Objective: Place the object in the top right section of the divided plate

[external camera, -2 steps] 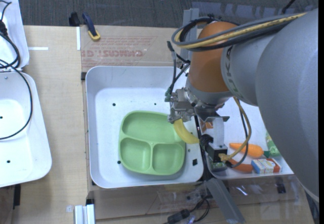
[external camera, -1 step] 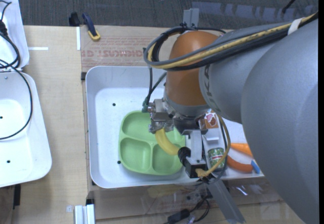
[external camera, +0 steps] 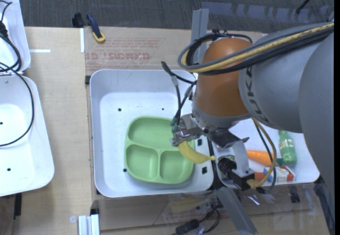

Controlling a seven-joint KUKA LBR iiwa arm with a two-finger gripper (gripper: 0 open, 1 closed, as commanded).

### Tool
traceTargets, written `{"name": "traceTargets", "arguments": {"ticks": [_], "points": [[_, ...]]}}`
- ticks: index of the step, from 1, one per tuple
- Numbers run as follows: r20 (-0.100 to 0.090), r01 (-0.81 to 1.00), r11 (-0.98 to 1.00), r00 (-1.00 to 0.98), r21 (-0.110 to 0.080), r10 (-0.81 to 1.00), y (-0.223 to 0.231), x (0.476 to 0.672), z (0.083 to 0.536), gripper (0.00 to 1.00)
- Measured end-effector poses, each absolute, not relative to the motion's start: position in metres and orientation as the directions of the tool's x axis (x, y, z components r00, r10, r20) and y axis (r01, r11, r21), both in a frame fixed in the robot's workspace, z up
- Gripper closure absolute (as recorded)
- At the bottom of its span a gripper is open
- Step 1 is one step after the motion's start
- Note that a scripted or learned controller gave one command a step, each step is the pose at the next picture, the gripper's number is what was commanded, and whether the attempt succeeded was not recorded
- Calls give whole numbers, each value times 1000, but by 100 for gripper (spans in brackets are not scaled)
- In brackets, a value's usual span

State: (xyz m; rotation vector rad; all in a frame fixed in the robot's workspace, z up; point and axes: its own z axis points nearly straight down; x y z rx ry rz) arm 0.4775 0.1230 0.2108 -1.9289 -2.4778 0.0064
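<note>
A light green divided plate (external camera: 151, 146) lies in the left bin (external camera: 106, 122), with one long section at the top and two smaller ones below. My gripper (external camera: 182, 139) hangs over the plate's right edge, under the orange wrist band. A yellow banana (external camera: 193, 155) sits between its fingers, curving down and to the right past the plate's rim, so the gripper is shut on the banana. The wrist hides the plate's upper right corner.
The right bin (external camera: 308, 173) holds an orange carrot (external camera: 260, 156), a green bottle (external camera: 287, 147) and a small colourful box (external camera: 279, 175). Black cables loop around the wrist. A white tray (external camera: 21, 138) with cables lies at the far left, and a blue-and-yellow clamp (external camera: 94, 28) on the bench's back edge.
</note>
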Motion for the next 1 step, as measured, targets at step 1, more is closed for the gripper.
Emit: {"name": "traceTargets", "arguments": {"ticks": [1], "points": [[-1,969,246,-246,-4,969,123,477,211,0]]}}
